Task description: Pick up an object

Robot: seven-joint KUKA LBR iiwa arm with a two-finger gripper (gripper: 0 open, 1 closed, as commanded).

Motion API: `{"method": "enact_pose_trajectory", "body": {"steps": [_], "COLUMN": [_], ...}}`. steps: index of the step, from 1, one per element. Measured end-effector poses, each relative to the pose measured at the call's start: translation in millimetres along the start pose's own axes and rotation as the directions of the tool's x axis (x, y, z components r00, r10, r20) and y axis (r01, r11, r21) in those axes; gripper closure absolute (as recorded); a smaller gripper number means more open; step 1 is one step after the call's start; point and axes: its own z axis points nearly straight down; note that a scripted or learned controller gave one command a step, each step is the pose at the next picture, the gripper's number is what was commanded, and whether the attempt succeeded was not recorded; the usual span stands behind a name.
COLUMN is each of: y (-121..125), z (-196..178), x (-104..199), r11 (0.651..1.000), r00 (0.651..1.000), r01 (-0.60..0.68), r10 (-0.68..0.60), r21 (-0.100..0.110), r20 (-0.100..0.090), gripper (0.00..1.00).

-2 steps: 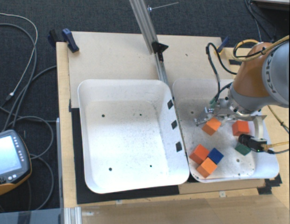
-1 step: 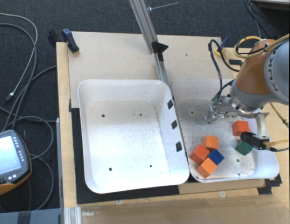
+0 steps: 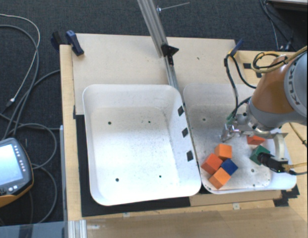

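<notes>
Camera view, orange block (image 3: 224,150) tilted, by fingers (image 3: 232,132)

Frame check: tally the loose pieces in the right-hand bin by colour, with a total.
Orange: 4, counting block, block, block and a piece partly hidden by the arm
Blue: 1, block
Green: 1, piece
Total: 6, all in the right bin

The two shallow white plastic bins (image 3: 129,143) look smooth and faintly speckled, the pale wooden table (image 3: 119,58) looks matt, the slanted aluminium rail (image 3: 151,19) shines dully, and the dark carpet floor (image 3: 25,58) looks rough.
</notes>
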Motion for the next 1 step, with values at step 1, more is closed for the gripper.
{"method": "enact_pose_trajectory", "body": {"steps": [1], "y": [1.4], "z": [-0.6], "x": [0.4], "r11": [1.0], "r00": [1.0], "r01": [0.001], "r10": [-0.001], "r21": [-0.004], "r20": [0.001], "gripper": [0.0]}}
